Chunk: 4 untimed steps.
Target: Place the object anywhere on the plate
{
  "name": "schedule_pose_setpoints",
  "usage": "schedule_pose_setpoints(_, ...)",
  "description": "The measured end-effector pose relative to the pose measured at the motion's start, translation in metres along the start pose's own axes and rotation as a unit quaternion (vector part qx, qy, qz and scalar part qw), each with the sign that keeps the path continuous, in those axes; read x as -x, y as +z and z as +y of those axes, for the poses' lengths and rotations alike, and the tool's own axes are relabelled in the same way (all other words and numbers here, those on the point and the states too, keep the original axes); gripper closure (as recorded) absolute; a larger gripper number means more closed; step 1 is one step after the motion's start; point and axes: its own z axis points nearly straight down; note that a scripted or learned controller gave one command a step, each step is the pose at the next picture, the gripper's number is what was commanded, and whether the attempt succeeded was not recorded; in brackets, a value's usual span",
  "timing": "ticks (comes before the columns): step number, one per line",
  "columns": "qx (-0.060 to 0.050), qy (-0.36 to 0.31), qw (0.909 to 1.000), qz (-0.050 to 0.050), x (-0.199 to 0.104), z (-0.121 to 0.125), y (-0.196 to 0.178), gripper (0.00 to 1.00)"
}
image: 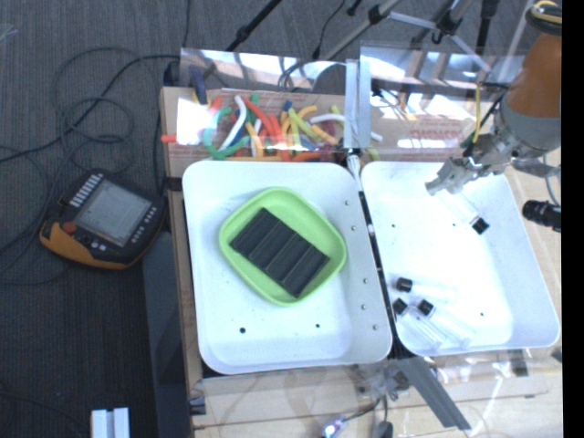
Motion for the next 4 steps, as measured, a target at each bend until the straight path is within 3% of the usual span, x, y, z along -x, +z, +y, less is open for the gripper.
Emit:
schedule_pose_setpoints(1,-0.002,0.000,1.0000,0.001,-0.108,-0.024,0.036,1.00)
schedule_pose_setpoints(2,0.000,-0.153,0.9883,0.002,-0.158,-0.062,0.023,1.00)
schedule_pose_setpoints(3,0.000,-0.165,0.9863,0.002,-0.208,-0.051,0.023,1.00)
schedule_pose_setpoints(4,0.000,-0.165,0.9864,0.002,-0.207,-0.051,0.023,0.00)
